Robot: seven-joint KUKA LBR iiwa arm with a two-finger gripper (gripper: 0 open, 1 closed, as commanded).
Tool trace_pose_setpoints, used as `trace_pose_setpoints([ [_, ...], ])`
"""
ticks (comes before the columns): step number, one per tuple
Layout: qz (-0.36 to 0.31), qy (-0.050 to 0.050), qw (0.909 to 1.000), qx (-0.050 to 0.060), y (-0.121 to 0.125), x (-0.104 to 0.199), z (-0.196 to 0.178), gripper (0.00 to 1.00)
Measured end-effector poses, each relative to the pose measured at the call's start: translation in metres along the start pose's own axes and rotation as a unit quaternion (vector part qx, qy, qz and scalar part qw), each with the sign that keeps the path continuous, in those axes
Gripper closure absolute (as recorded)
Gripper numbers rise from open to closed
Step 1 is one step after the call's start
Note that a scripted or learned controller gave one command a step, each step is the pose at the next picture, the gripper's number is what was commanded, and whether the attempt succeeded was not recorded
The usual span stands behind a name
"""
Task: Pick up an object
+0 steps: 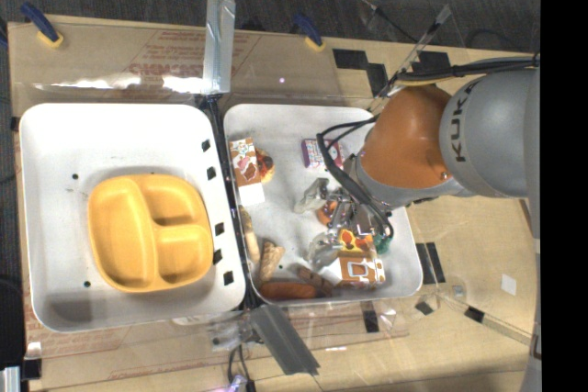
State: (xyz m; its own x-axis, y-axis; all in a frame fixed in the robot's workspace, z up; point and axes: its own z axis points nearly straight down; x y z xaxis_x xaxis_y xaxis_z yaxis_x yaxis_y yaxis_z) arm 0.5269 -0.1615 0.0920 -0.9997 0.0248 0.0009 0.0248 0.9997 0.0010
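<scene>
End effector (344, 218) low in the right bin (285, 119), down among the clutter at the bin's middle-right; whether it is apart or together cannot be told, since wrist and cables cover it. Just beside it: a crumpled silver wrapper (312, 195) on its left and a small orange-and-white packet (352, 240) below. An orange box (361, 270) lies against the bin's lower wall, near the packet. Further left along that wall, a brown sausage-like piece (288, 290) and a pale roll (268, 258). Upper left of the bin holds a red-and-white carton (245, 159); a purple packet (313, 152) sits near the top, partly under the arm (478, 138). The arm's orange band (409, 142) hangs over the bin's right half. Left bin (55, 128) carries a yellow divided tray (147, 229), well apart from the end effector. Both bins rest on the table (478, 243).
</scene>
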Motion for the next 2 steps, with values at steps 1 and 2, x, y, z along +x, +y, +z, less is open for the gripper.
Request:
trace_pose_setpoints([
  [1,0.073,0.002,0.9973,-0.001,0.051,0.026,0.001,0.00],
  [2,0.135,-0.007,0.9908,0.001,0.068,0.048,-0.002,0.00],
])
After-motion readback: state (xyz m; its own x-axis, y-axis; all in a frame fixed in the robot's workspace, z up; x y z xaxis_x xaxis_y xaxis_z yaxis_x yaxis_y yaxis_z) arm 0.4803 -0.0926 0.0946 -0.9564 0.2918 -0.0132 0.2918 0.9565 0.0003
